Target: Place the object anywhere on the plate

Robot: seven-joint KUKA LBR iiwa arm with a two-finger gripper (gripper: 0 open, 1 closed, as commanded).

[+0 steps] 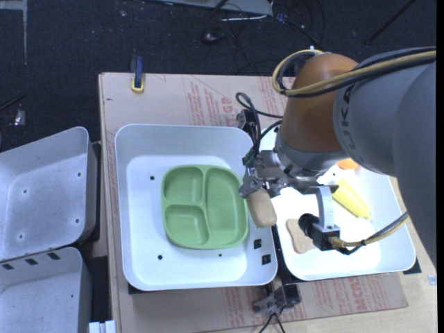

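Observation:
A green plate (201, 207) with three compartments lies in the left white bin (139, 255). My gripper (254, 189) hangs over the plate's right edge, near the wall between the two bins. It is shut on a tan oblong object (263, 211), which sticks out below the fingers. The object hangs just past the plate's right rim, over the bin floor. The arm's orange band and grey wrist hide the back part of the right bin.
The right bin (388, 255) holds a yellow piece (352, 200), a small orange piece (347, 164) and a flat tan piece (300, 240) beside a black part of the arm's cabling (313, 227). Cables run along the bins' back edge.

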